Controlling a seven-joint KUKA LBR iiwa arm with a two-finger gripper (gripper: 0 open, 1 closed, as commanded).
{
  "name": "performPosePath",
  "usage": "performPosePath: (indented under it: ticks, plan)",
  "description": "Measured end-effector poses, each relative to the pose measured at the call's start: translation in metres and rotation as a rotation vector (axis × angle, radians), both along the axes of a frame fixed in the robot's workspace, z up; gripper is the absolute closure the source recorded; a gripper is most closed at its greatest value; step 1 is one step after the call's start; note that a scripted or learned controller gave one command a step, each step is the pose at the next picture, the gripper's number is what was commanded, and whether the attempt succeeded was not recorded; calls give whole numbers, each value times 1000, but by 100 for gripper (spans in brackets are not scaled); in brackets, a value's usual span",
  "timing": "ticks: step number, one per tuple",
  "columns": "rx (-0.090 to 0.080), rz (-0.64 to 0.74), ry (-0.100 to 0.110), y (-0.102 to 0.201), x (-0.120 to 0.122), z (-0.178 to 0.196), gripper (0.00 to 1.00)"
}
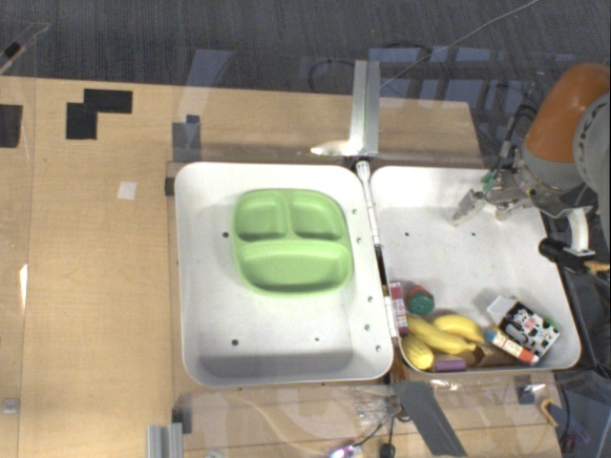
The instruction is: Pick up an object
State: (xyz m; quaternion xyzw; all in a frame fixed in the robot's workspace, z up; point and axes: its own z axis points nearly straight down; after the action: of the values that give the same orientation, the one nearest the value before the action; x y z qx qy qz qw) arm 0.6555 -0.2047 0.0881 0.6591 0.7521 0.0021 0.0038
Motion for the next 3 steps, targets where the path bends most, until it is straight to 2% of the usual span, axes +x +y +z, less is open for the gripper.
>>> performPosePath:
  ticks: [1, 2, 3]
  plan:
    - [1, 34, 0, 57, 16, -1, 0]
    - [-1, 40, -11, 59, 19, 15, 100]
    - [-1, 40, -10, 59, 19, 15, 0]
